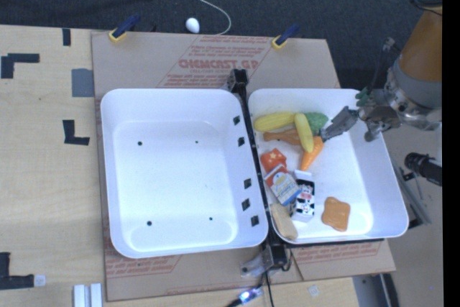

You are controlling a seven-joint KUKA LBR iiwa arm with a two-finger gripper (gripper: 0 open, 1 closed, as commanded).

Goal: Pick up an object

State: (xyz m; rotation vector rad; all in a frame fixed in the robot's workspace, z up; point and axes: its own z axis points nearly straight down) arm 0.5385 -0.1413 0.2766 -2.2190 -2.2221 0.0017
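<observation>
Bench: wooden top bearing a cardboard sheet (215, 65), clamped at 12 o'clock by 2 blue-and-yellow clips; dark carpet lies beyond.
Bins: 2 shallow white bins side by side; left bin (115, 154) at 9 o'clock, right bin (381, 183) at 3 o'clock, rims touching along a black divider.
Right bin contents: yellow banana-shaped toys (277, 121) and a green piece (315, 119) at its 12 o'clock; an orange carrot (310, 152) just below them; a red-and-white carton (274, 160), a black-and-white carton (305, 200) and a tan piece (336, 213) toward 6 o'clock.
Gripper: gripper (353, 122) sits over the right bin at its 2 o'clock, tilted toward 9 o'clock, one dark finger pointing at the green piece and the carrot top.
Finger state: cannot be told; no object is visible between the fingers.
Step in hand: approach, judged from the pose; nothing is picked up yet.
Next move: descent onto 1 item in the crowded 12 o'clock cluster, probably the carrot or the green piece, with the fingers straddling it clear of neighbours.
Risk: items touch, so a grasp may nudge or catch 2.
</observation>
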